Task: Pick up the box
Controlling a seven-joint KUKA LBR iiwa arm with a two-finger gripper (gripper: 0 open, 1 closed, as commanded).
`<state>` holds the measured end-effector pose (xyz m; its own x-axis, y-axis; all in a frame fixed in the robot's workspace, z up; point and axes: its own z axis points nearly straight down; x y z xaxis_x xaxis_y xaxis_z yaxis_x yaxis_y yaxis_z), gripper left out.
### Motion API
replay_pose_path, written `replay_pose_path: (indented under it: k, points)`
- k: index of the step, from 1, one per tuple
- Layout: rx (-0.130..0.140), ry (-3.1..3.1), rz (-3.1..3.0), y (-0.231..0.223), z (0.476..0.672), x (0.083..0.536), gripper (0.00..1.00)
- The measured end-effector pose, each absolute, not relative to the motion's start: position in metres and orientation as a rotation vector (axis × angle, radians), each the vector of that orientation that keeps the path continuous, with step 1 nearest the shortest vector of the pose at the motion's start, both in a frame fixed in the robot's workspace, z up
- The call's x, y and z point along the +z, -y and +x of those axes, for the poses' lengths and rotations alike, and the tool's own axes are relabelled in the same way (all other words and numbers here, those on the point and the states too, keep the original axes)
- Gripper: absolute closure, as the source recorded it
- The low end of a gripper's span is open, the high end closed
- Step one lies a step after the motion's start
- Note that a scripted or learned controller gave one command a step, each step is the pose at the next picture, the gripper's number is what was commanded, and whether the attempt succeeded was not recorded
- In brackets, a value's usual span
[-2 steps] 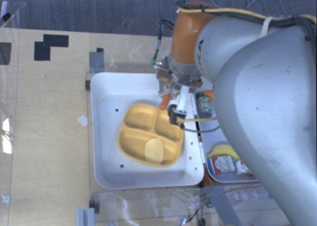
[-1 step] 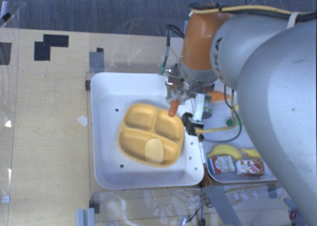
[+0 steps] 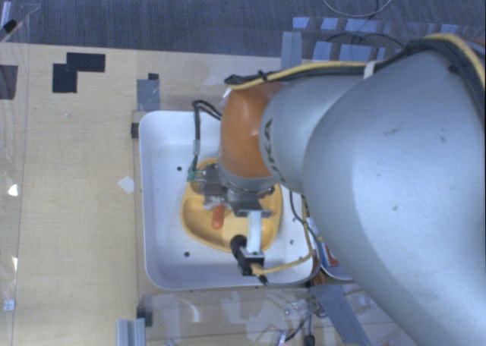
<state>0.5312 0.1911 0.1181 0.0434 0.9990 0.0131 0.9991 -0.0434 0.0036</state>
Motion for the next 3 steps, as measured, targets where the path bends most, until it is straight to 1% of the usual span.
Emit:
replay_pose_path:
  k: [1,2,3]
  points:
    - [-0.037,2.410,-2.035,-0.187,0.495,0.096,1.00]
    - [-0.008,2.415,-2.016,-0.134,0.515,0.184,1.00]
    - [-0.015,2.417,-2.017,-0.134,0.517,0.195,1.00]
